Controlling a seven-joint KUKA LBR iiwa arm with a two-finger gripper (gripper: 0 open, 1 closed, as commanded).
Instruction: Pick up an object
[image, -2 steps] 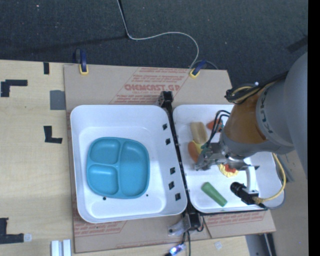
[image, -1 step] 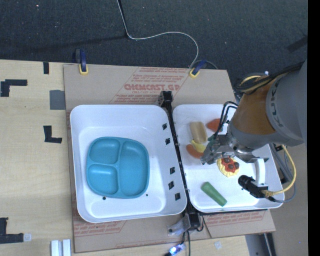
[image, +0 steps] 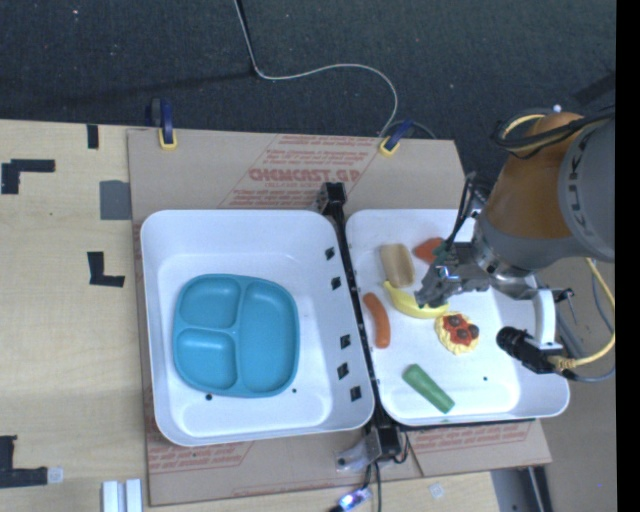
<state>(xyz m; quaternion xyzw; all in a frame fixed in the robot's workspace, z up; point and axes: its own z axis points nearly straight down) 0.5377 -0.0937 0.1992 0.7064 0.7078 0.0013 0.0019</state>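
Reaching in from the frame's right, the arm angles its gripper down onto the banana; claw state: cannot tell.

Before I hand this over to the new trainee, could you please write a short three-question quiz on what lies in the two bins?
1. True or false: the blue divided plate lies in the left bin.
2. Which toy in the right bin lies nearest the camera view's bottom edge?
A. the bun
B. the green piece
C. the pizza slice
3. Fill in: the gripper is down beside the yellow ____.

Key
1. True.
2. B; the sausage lies higher, by the divider.
3. Banana.
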